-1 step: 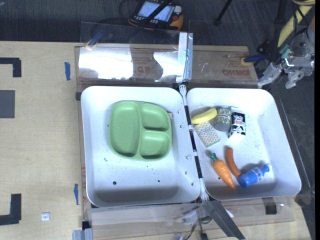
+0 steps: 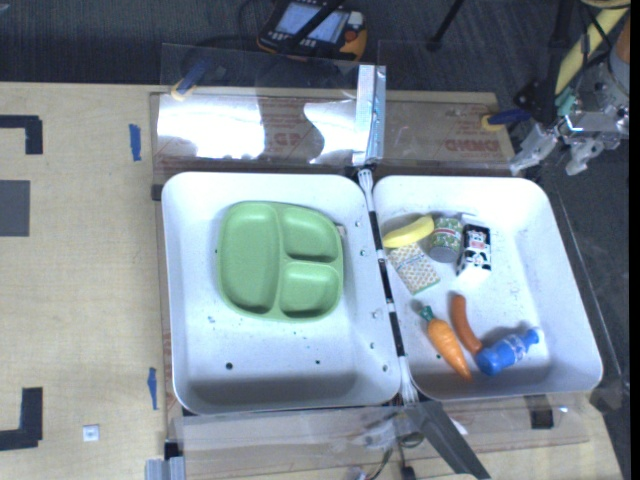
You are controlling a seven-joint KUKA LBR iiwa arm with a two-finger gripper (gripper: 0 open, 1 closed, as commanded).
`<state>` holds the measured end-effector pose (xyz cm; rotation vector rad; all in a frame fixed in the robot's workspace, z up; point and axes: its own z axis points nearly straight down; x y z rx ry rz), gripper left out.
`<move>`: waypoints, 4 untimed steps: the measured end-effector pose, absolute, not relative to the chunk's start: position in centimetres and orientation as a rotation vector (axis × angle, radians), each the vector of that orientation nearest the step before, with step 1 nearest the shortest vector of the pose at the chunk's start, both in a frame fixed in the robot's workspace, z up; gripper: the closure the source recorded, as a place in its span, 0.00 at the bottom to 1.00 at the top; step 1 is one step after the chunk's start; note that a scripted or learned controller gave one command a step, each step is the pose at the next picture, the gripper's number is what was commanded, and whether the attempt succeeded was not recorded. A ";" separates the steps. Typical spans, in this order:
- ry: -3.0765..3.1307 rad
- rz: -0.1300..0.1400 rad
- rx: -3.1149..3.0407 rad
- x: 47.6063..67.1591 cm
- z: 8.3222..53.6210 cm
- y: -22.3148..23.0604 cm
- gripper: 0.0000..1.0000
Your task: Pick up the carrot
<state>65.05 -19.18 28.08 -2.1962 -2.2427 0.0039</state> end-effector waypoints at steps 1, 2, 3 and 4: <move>-2.379 0.002 -2.047 59.4 15.4 -15.8 0.00; -2.535 0.003 -1.852 65.6 8.5 -16.3 0.00; -2.513 0.002 -1.880 57.3 13.9 -13.6 0.00; -2.566 0.003 -1.805 50.0 18.3 -8.6 0.00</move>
